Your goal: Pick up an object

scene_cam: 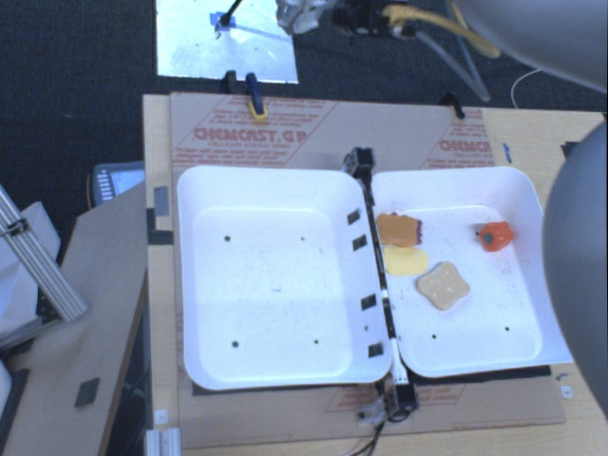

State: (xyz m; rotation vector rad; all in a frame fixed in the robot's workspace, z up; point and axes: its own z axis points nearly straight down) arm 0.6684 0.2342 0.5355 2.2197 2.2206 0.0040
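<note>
Bench (285,122), two bins; right bin (513,183): toast (443,286), tomato (494,236) (apart). End effector (306,3) state unclear.

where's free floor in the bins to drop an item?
Left bin: its whole floor is bare. Right bin: free along the near wall and the back strip. Crowded beside the divider, where the orange block, yellow piece and tan slice cluster; the red toy sits apart.

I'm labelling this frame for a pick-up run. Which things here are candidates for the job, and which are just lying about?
For the job:
orange-brown block
yellow disc
tan toast-shaped piece
red-orange piece
right bin
pincer

Lying about:
left bin
blue and yellow clamp
aluminium rail
</note>
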